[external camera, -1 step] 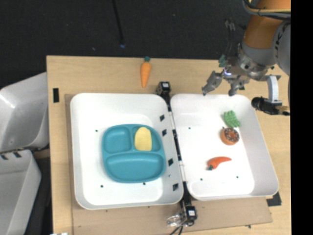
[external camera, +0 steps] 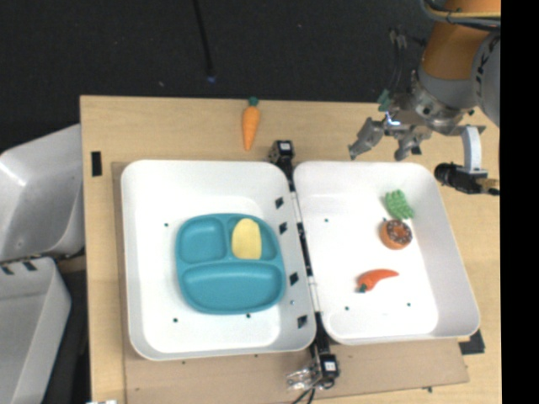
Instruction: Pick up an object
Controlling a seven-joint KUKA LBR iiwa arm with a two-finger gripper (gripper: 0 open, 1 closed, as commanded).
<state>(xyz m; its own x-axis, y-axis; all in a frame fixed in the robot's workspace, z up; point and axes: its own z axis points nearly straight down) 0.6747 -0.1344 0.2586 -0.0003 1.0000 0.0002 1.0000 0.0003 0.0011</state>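
Tool (external camera: pixel 389 144) sits open and empty over the far edge of the right bin (external camera: pixel 337 183), fingers splayed. Nearest candidate: green leafy piece (external camera: pixel 397 203), straight toward the near edge from the tool, touching the round orange-brown piece (external camera: pixel 396 233) just nearer. Red chili (external camera: pixel 376 279) lies further toward the near edge, long axis tilted along the bin's width.

Count: right bin holds 3 objects. Left bin (external camera: pixel 143 310) holds 1 blue divided tray (external camera: pixel 229 263) with 1 yellow piece (external camera: pixel 247 239) in its far right compartment. 1 carrot (external camera: pixel 250 124) on the worktop (external camera: pixel 168 116) beyond the left bin.
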